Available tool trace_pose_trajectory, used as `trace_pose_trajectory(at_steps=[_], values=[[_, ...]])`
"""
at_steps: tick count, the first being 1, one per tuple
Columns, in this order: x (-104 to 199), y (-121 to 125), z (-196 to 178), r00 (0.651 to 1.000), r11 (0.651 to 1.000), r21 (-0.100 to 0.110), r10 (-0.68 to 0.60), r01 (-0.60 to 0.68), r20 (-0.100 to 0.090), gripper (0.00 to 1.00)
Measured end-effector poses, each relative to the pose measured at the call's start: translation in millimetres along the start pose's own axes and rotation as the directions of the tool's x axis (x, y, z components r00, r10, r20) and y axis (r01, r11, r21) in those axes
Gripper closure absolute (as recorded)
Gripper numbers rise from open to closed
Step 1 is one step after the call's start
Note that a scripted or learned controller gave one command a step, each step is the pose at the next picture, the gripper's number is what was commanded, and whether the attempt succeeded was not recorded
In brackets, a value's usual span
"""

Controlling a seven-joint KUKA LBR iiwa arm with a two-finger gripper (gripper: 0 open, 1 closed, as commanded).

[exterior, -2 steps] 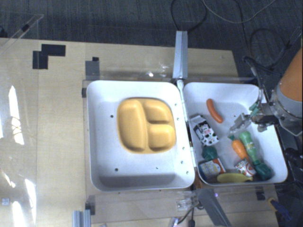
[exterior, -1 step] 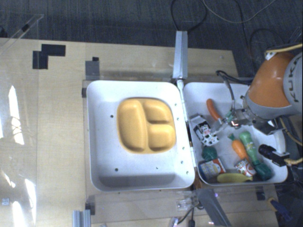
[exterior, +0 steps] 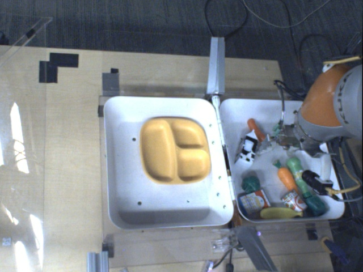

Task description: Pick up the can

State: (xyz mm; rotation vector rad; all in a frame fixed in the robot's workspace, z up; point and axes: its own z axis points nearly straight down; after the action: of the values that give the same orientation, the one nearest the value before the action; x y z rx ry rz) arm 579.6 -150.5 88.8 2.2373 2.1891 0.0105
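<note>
Red-label can (exterior: 292, 200) lies tilted, axis unclear.

The small can with a bluish rim and an orange-and-white label (exterior: 254, 200) lies tilted in the near left corner of the right bin, well apart from the gripper (exterior: 270, 142), nearer the camera and slightly left of it in the view.

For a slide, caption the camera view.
KUKA arm's gripper hovers over the right bin of small toys; a yellow divided tray sits in the left bin.
</note>
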Motion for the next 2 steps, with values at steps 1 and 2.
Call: trace_pose_trajectory(at_steps=[1,2], values=[[7,-9,0,0.999,0.999,0.000,0.038,-0.038,-0.001,0.00],[9,-52,-9,0.982,0.982,0.008,-0.188,0.189,-0.005,0.00]])
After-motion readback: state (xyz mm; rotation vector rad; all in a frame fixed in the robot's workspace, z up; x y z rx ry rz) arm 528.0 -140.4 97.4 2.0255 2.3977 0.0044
